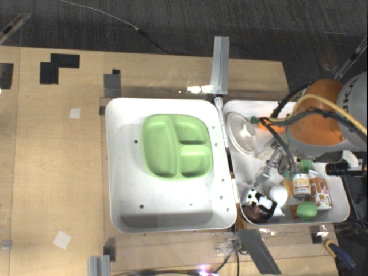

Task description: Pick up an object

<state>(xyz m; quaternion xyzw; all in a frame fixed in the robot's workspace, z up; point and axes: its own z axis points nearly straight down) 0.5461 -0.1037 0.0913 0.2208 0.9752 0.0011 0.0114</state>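
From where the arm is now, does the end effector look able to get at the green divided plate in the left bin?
Probably yes. The green divided plate lies alone in the left bin with nothing on top of it. The end effector sits over the right bin's clutter.

A robotics lab or test cell, seen from above — not a home or kitchen. A plain light-wood bench (52, 171) stands on dark grey carpet-like floor (172, 10). Two shallow white bins sit side by side on it: the left bin (123, 171) and the right bin (345, 211), framed by bare aluminium brackets (221, 65). Black square markers (57, 66) are stuck to the benchtop, and thin cables (86, 7) trail across the floor. A grey industrial robot arm with an orange band (319, 125) reaches in from the right, with hoses and wiring along it — clearly an experiment rig.
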